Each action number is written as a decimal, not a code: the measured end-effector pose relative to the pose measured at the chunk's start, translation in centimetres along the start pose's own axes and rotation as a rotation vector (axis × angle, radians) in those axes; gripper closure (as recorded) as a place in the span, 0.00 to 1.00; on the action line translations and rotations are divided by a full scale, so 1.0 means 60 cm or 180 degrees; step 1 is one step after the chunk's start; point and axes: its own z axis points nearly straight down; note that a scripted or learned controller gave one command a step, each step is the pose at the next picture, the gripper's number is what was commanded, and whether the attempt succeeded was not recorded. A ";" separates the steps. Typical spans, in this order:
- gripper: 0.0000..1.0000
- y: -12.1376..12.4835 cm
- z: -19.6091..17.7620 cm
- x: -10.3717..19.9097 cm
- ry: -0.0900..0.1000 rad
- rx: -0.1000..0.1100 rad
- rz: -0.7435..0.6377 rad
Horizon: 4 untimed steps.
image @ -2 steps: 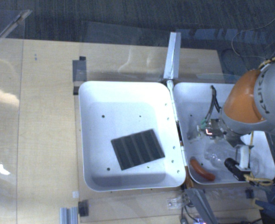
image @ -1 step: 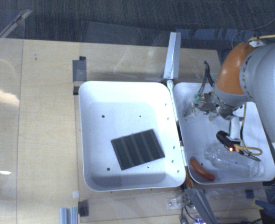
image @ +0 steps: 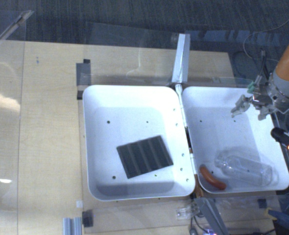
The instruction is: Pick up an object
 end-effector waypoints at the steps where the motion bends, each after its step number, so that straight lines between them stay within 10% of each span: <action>1: 0.00 0.035 0.195 -0.029 -0.0001 -0.0010 -0.0522; 2: 0.00 -0.143 0.191 0.022 0.0005 -0.0018 -0.1075; 3: 0.00 -0.069 0.192 0.106 0.0009 -0.0025 -0.0381; 4: 0.00 0.048 0.195 0.079 0.0000 -0.0013 -0.0440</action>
